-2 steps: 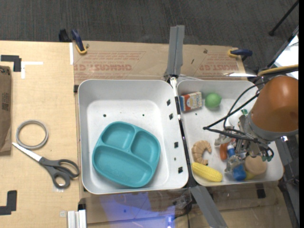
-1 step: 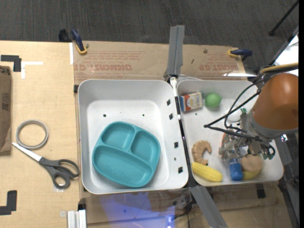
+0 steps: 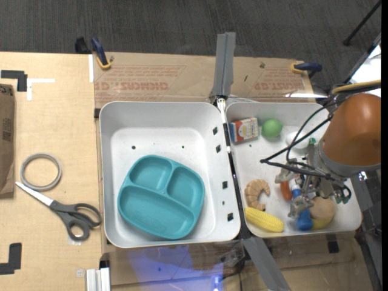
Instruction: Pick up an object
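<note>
Gripper (image 3: 301, 206) low in right bin (image 3: 242, 162), just right of corn cob (image 3: 264, 220), hovering by blue toy (image 3: 304, 222) and tan ball (image 3: 323, 211). Can't tell fingers' state. We reckon blue toy light, slippery plastic; pinch across middle.

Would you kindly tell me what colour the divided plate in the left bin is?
The divided plate is teal, a plain blue-green with no pattern, clear in the camera view.
</note>
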Robot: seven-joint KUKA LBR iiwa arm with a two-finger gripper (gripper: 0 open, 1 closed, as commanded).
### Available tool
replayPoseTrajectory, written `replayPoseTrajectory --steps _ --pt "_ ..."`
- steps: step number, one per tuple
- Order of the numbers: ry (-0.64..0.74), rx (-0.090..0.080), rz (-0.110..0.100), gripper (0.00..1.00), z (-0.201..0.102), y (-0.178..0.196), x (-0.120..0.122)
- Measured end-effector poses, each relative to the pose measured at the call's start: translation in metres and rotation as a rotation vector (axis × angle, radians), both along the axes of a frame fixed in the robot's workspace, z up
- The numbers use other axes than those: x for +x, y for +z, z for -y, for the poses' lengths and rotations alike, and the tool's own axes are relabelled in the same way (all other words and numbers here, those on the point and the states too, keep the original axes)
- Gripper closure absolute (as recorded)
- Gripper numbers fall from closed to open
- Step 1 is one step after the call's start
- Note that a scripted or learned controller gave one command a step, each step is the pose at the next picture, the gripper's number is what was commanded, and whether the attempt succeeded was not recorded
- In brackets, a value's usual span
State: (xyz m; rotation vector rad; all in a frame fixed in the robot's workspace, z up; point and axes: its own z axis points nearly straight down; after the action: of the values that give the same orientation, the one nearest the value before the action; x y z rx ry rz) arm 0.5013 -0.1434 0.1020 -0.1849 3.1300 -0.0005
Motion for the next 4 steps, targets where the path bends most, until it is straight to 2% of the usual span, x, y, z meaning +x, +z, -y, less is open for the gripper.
replayPoseTrajectory --steps 1,2,3,4 --pt "-0.022 0.001 -0.004 0.00 -0.028 -0.010 -0.007" --pt "-0.048 0.001 -0.002 0.00 -0.044 -0.010 0.053" --pt "0.055 -0.001 -0.001 0.00 0.022 -0.009 0.057" --pt "-0.093 0.002 -0.004 0.00 -0.024 -0.010 0.025"
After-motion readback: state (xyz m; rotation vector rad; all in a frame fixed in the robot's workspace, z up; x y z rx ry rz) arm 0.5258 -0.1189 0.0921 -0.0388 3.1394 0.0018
